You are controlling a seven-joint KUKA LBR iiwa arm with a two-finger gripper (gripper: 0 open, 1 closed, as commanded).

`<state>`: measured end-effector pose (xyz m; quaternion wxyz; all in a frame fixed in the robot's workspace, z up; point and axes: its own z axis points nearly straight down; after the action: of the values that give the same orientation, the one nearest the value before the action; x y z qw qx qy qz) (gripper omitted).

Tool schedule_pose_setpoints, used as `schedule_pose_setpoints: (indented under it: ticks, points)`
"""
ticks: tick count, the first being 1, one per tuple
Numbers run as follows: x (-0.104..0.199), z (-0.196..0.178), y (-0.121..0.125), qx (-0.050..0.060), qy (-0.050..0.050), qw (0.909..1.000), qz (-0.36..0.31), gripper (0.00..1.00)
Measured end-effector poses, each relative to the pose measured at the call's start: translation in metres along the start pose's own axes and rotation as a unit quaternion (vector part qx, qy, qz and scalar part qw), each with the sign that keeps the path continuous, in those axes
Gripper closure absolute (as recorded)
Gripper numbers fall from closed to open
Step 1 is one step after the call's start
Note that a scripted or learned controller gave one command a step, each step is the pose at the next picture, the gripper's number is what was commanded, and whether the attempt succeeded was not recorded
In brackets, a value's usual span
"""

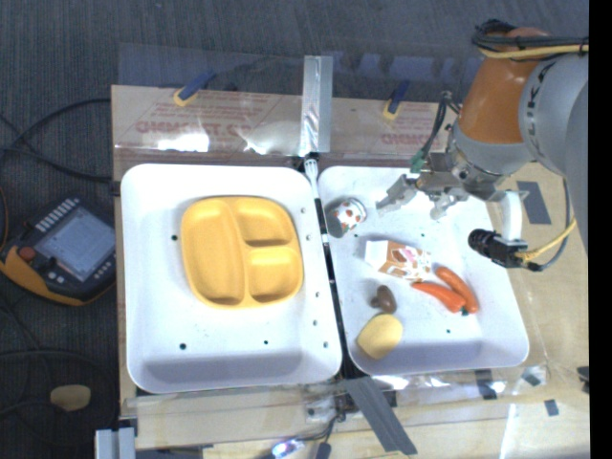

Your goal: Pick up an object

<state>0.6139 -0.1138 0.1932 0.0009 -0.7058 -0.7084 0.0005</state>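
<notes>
A bench on dark carpet bears two white bins side by side. Nearest, in the right bin point(497, 342), lies a yellow potato point(379, 335), a small brown piece point(383, 299) just beyond it, then an orange carrot point(448, 290) touching a printed packet point(400, 259), and a red-and-white ball point(347, 214) by the divider. These loose things are the likely candidates for picking. The left bin point(153, 352) holds a yellow tray point(241, 250). Farthest, the gripper point(418, 197) hovers with fingers spread wide, holding nothing, apparently poised to descend.
</notes>
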Motion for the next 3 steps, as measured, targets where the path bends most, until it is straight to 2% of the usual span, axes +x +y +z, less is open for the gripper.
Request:
schedule_pose_setpoints:
  ticks: [1, 2, 3]
  points:
    - [-0.010, 0.100, -0.043, -0.001, 0.000, 0.9998, -0.018, 0.00]
    - [-0.012, 0.103, -0.102, -0.006, -0.002, 0.9982, -0.060, 0.00]
    - [-0.012, 0.094, -0.101, -0.007, -0.001, 0.9982, -0.060, 1.00]
